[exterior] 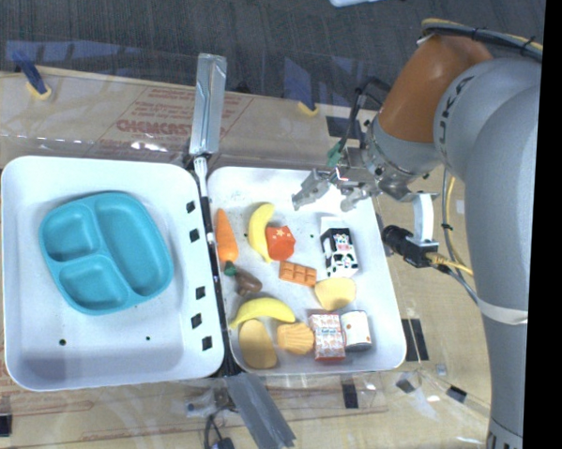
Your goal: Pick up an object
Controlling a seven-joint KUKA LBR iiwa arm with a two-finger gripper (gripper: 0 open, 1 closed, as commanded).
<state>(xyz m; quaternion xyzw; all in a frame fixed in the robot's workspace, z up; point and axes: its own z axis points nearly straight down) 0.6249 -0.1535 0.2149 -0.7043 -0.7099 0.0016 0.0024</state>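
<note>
The big grey arm comes in from the right, and its pincer (332,191) hangs over the top part of the right bin (389,309). Its two fingers look spread apart, and there is nothing between them. So nothing has been picked up yet. The job looks like it is just at the start.

The right bin is full of toy food. Just below the pincer sits a little black-and-white cow box (339,251). To its left are a red block (280,242) and a yellow banana (258,229) standing almost upright. An orange carrot (226,237) lies near the left wall of that bin. Lower down are a piece of orange waffle (297,273), a small brown thing (247,284), a second banana (263,310), a pale yellow lump (335,292) and some small cartons (339,334) close together.

The left bin (12,346) holds a blue plate (106,252) with three parts.

What is left is nearly all of it: go down, close on one toy, and lift it up. The cow box and the red block are the nearest to the pincer, so one of those is my guess for the pick. The toys sit close to each other, so the fingers might bump a neighbour.
</note>
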